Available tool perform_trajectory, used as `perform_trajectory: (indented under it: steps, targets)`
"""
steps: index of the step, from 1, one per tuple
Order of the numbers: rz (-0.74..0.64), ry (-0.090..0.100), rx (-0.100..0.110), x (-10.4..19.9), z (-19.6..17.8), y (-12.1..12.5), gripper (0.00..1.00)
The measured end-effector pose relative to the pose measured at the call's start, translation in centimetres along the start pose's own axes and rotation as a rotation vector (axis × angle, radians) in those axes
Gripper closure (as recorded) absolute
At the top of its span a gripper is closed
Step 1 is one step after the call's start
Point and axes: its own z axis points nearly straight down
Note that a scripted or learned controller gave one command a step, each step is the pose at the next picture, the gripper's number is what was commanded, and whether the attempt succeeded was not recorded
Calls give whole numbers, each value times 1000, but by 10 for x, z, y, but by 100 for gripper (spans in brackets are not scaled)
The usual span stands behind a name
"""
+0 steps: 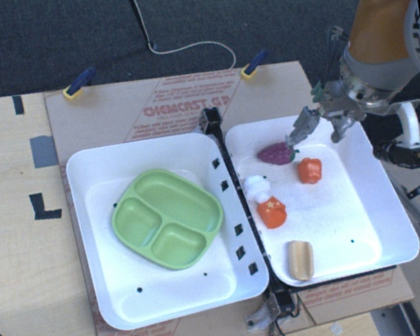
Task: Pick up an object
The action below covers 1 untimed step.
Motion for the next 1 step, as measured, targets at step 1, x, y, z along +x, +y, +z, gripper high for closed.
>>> perform_trajectory:
  steps: [1]
  targets:
    - [-2,1,7,23,168,35,0]
